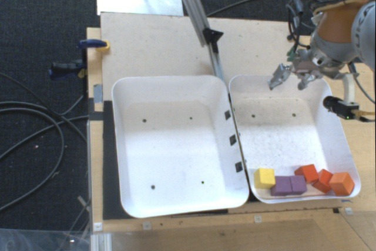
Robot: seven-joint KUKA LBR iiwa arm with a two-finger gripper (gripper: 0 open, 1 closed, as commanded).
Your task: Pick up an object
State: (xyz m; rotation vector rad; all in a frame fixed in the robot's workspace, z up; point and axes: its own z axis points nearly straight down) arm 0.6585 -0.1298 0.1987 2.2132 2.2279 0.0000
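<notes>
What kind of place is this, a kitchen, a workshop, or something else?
Most likely a robotics lab test bench, not a kitchen. An arm with an open hand hangs over two white bins, coloured blocks lie in the right one, and cables trail across dark carpet.

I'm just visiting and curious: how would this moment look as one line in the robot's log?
stage: before pick | gripper: open, holding nothing, above right bin far edge | blocks: yellow, purple, orange along near wall

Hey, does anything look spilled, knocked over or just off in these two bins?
Nothing spilled or damaged. The blocks, yellow, purple and orange, all crowd the right bin's near edge. The claw hangs open above its far edge, holding nothing.
</notes>
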